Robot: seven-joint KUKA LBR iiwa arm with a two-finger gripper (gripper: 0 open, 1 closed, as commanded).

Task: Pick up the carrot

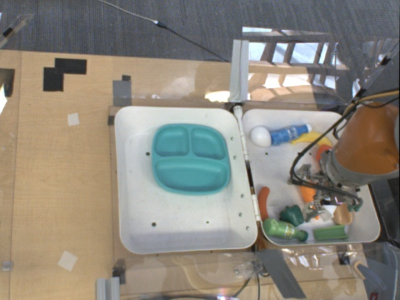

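The grey KUKA arm with its orange band enters from three o'clock, wrist angled down toward seven o'clock. Its dark metal two-finger gripper hangs low beneath the wrist, wrapped in black cables.

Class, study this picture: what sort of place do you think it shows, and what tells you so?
Probably a robot test bench in a lab: a grey-and-orange arm reaches over two white bins, one holding a teal divided plate, the other toy food.
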